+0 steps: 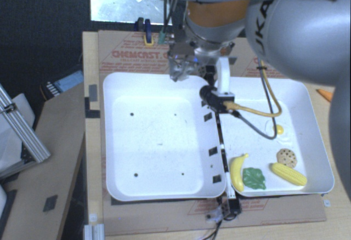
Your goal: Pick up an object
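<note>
- Nearest the camera, along the right bin's (315, 124) front edge: banana (237, 172), green leafy piece (254, 178) touching it, corn cob (288, 174).
- Just behind the corn: round cookie (286, 156); farther back, a small yellow piece (279, 130).
- Over the bins' shared back corner: gripper (189, 72), fingers' state impossible to tell.
- Beside it: left bin (118, 124).

Robotics lab: KUKA arm (296, 20), two white bins (109, 124) on cardboard-topped bench (137, 53), aluminium framing (22, 129).

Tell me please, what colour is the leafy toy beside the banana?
Green, in the camera view.
</note>
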`<action>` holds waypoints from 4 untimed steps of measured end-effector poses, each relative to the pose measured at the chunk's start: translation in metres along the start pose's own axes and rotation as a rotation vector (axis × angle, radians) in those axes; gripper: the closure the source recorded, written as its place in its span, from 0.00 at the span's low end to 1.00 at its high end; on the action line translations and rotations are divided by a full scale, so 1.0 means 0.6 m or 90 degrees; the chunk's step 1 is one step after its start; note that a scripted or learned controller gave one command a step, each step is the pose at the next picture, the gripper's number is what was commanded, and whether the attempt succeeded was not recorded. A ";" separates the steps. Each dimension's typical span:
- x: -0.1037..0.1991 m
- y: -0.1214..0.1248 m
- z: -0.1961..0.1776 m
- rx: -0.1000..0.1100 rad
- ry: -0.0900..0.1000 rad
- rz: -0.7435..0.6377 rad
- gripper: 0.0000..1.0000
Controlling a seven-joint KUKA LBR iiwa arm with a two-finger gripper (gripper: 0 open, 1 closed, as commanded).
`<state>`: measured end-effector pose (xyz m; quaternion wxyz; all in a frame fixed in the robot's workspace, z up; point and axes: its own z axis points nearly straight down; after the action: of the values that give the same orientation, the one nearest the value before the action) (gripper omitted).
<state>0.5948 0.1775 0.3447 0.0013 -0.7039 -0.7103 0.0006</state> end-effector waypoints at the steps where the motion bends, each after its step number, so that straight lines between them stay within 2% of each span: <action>1: 0.102 -0.124 0.006 0.000 0.001 -0.002 1.00; 2: 0.096 -0.173 -0.280 -0.014 0.006 0.002 1.00; 3: 0.033 0.094 -0.315 -0.005 -0.002 0.010 1.00; 4: 0.041 0.088 -0.336 -0.004 0.000 0.002 1.00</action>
<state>0.6478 0.2022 0.5462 -0.0010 -0.7049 -0.7093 -0.0019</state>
